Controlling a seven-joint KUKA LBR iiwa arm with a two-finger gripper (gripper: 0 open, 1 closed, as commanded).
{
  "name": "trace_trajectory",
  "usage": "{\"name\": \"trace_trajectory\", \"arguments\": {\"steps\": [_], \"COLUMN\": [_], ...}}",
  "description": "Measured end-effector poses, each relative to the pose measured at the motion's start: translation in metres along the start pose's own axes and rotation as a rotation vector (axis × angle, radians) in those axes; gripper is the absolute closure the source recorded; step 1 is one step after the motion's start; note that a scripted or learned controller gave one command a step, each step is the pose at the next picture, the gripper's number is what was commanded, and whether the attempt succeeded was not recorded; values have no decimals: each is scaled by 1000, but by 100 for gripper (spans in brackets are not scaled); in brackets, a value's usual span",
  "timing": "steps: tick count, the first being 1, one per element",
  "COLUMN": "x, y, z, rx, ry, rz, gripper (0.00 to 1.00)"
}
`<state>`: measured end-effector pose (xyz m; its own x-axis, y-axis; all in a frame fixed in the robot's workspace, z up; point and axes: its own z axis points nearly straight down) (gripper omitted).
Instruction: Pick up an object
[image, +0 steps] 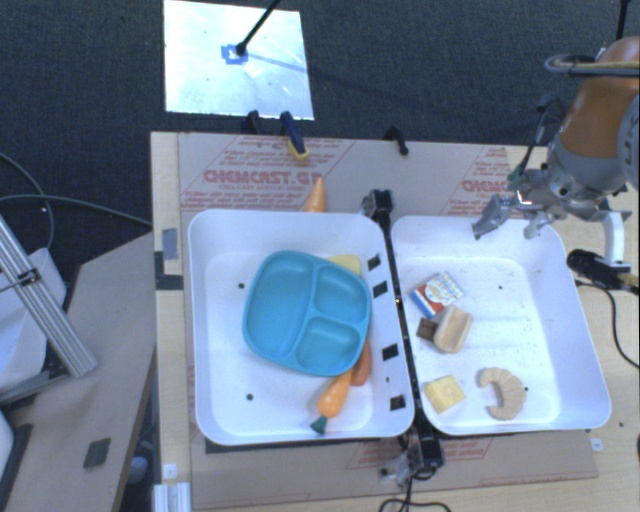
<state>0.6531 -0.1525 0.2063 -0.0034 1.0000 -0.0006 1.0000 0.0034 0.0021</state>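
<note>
Croissant (503, 391): loose in right bin (560, 300), free for grasping; claw (512, 222) spread wide, holding nothing, above far rim.

You can read red letters, "CHEMCAST GP", on the brown board (262, 176) under the bins. More red letters sit at its far right corner (492, 158), but they are too blurry to read.

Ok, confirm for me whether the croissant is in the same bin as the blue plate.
No: the croissant lies in the right bin, while the blue plate sits in the left bin.
</note>
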Motion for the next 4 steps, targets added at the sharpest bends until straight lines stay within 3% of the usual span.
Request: {"name": "trace_trajectory", "arguments": {"steps": [1, 2, 3, 4], "x": [-33, -56, -53, -52], "y": [-85, -172, -166, -76], "z": [70, 117, 104, 69], "rx": [12, 11, -2, -11], "ry": [2, 2, -1, -3], "rz": [8, 9, 4, -5], "gripper": [0, 0, 100, 100]}}
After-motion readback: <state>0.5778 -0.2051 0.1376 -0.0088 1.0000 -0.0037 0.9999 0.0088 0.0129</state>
